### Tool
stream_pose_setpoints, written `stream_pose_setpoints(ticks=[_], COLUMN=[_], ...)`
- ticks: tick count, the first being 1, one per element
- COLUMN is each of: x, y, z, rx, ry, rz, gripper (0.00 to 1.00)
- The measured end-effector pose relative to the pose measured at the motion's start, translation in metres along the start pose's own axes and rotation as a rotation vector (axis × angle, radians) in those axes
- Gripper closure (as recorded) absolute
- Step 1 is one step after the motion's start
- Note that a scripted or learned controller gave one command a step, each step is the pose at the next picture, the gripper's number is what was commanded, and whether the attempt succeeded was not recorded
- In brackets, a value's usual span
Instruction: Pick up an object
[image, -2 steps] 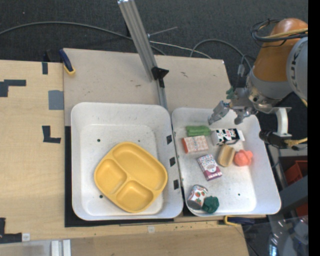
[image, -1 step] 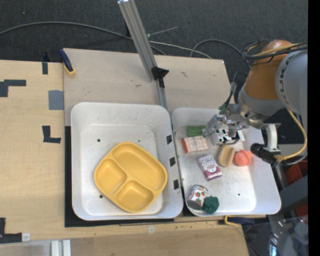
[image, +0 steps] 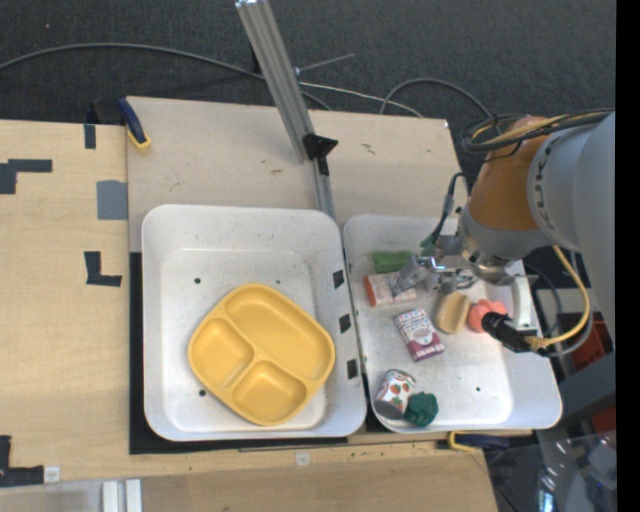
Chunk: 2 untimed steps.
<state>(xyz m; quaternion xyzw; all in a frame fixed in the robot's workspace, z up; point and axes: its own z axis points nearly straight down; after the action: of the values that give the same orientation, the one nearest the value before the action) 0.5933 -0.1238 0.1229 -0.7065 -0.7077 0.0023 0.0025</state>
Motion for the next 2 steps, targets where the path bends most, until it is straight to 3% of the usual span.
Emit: stream_pose_setpoints(ticks=[1, 2], x=[0.0, 0.003], y=[0.001, -0.002], z=[-0.013, -0.075], rx=[-0.004, -0.012], ry=[0.0, -0.001], rz=[-0.002, 0.0], gripper=[1.0, 1.0])
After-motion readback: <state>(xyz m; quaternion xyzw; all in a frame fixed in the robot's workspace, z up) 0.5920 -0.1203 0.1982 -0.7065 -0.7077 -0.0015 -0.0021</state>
